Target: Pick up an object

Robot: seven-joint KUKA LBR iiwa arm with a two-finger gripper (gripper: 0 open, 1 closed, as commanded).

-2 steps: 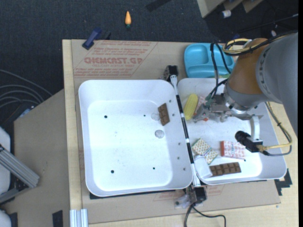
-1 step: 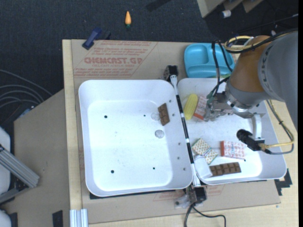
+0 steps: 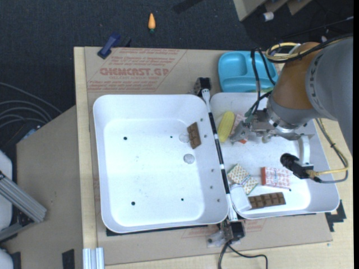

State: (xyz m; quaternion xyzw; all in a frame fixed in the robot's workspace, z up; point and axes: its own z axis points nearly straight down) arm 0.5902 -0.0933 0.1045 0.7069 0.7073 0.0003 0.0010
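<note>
White left bin (image 3: 112, 150) carries 1 brown bar (image 3: 194, 135) by its right edge. In the right bin (image 3: 322, 198), the yellow object (image 3: 225, 126) lies near the left wall, long axis running top edge to bottom edge, slightly tilted. Gripper (image 3: 242, 134) sits just beside it; its state cannot be determined. Risk: closing beside the object, or nudging it against the wall.

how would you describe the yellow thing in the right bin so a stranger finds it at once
Start at the right bin, the one the arm reaches into. Along its left wall, near the far end, lies the yellow object, just left of the gripper. It is the only plain yellow, oblong item there.
</note>
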